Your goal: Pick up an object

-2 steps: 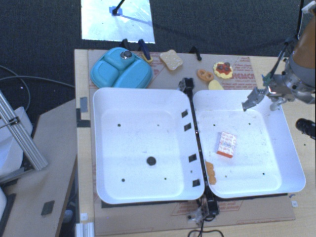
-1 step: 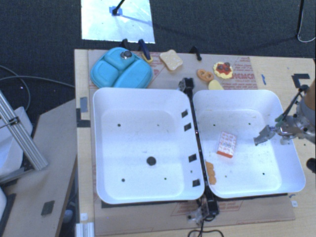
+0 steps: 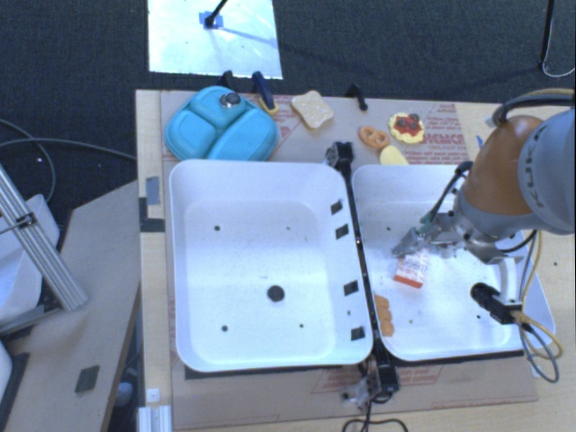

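My gripper [image 3: 412, 244] hangs low over the middle of the right bin [image 3: 396, 192], reaching in from the right. Just below its tip lies a small white and orange-red packet [image 3: 410, 270] on the bin floor, touching or nearly touching the gripper. A little stack of brown biscuit-like pieces [image 3: 384, 314] rests by the right bin's left wall. In the left bin [image 3: 225, 183] sits one small dark round object [image 3: 275, 292]. I see nothing lifted off the floor.
Behind the bins lie a blue divided dish [image 3: 220, 126], a toast slice [image 3: 312, 109], a pretzel [image 3: 373, 136], a round tart [image 3: 407, 127] and a yellow piece [image 3: 392, 156]. A black divider [image 3: 353, 232] runs between the bins. The arm's body [image 3: 522, 178] covers the right bin's far right.
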